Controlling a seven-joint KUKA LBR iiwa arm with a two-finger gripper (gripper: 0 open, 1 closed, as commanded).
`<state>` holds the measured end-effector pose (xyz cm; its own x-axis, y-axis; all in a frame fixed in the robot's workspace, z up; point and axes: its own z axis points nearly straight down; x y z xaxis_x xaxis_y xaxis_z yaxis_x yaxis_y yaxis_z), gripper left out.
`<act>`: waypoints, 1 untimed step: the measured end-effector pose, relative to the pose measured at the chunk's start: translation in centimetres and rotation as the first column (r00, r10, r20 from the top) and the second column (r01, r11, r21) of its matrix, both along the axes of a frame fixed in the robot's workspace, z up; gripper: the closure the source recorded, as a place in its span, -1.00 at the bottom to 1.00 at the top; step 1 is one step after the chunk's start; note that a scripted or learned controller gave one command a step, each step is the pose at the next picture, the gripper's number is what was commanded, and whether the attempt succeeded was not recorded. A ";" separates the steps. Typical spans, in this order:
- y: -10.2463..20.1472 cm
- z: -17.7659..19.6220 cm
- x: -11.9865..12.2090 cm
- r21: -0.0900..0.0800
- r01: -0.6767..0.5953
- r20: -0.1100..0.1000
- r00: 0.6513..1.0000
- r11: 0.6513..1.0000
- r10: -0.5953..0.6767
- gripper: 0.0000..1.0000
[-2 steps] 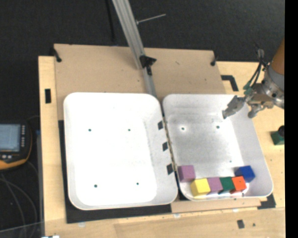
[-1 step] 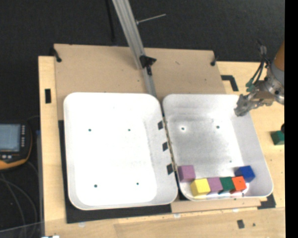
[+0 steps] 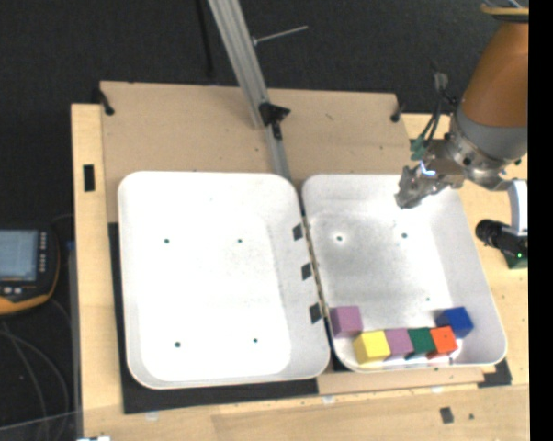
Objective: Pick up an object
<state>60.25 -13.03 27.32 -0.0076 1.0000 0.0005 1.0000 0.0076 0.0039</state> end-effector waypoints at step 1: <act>8.4 -0.1 0.2 0.002 -0.002 -0.004 1.000 1.000 0.002 1.00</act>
<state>60.50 -4.63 27.20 -0.0097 0.9999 0.0027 1.0000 0.0097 0.0001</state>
